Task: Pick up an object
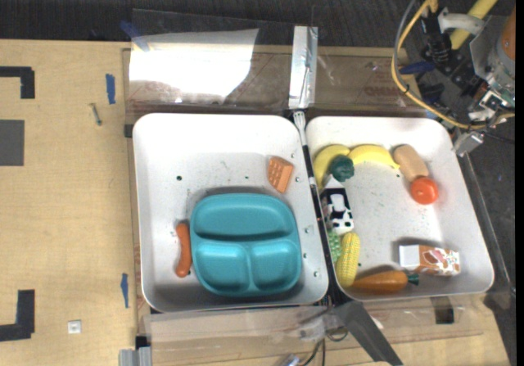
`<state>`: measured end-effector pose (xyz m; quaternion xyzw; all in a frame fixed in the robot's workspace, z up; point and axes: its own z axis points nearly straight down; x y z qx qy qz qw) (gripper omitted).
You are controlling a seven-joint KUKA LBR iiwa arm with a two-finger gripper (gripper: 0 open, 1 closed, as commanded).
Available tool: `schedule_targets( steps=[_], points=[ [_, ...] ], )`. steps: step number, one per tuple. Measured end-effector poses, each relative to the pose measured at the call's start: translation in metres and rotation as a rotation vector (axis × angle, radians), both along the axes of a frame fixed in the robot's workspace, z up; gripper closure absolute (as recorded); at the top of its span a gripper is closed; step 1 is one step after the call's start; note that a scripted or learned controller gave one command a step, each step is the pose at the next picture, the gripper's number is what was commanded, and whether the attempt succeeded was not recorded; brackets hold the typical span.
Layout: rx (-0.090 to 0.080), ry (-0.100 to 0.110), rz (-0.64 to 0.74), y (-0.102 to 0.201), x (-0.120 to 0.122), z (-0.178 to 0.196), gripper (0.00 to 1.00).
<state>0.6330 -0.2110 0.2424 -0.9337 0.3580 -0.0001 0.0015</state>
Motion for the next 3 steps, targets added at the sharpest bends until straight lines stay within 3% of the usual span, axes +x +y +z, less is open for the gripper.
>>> schedule_targets(
  steps=[1,2,3],
  points=[
    [0.000,-0.005,0.276,0.000,0.035,-0.006,1.00],
    [-0.001,-0.005,0.530,-0.009,0.035,0.001,1.00],
    [0.001,-0.012,0.534,-0.005,0.037,0.012,1.00]
  ],
)
